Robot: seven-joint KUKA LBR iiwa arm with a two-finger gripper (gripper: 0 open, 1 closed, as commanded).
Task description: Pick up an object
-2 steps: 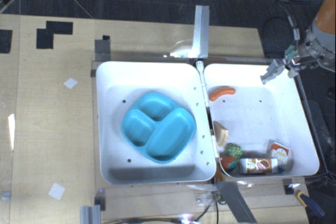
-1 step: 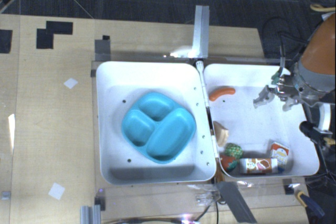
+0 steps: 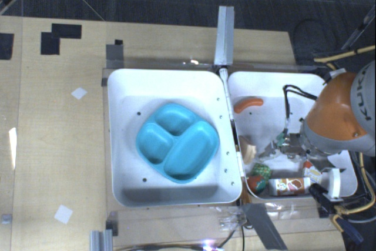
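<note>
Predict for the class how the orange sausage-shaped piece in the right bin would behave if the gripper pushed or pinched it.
The orange sausage looks rounded and elongated, so it would probably roll sideways when pushed. Its glossy surface suggests it may slip from a pinch. It lies alone on bare floor of the right bin, so nothing nearby should block it.

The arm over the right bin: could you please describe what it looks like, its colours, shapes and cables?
The arm is a rounded, bulky body with a glossy orange band above a grey wrist section, and a grey shell at the right edge. A thin black cable loops from the orange part down toward the gripper, a small cluster of dark metal parts with a green spot. Yellow and black cables run beside it.
</note>
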